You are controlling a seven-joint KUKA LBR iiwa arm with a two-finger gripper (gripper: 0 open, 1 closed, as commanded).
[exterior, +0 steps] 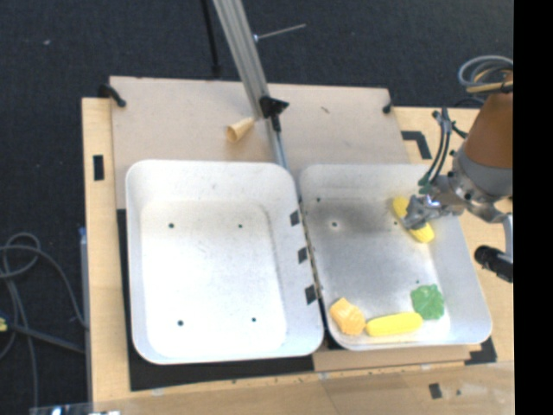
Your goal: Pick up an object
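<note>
You have the pincer (421, 214) right over the small yellow piece (411, 219) in the right bin (380, 271), its long axis slanting down-right beneath it; whether it grips, you cannot tell.

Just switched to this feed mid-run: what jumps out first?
The gripper is down in the right bin, at a small yellow piece near its far right side. Along that bin's near edge lie an orange chunk, a long yellow object and a green lump. A tan piece sits on the board behind the bins.
</note>
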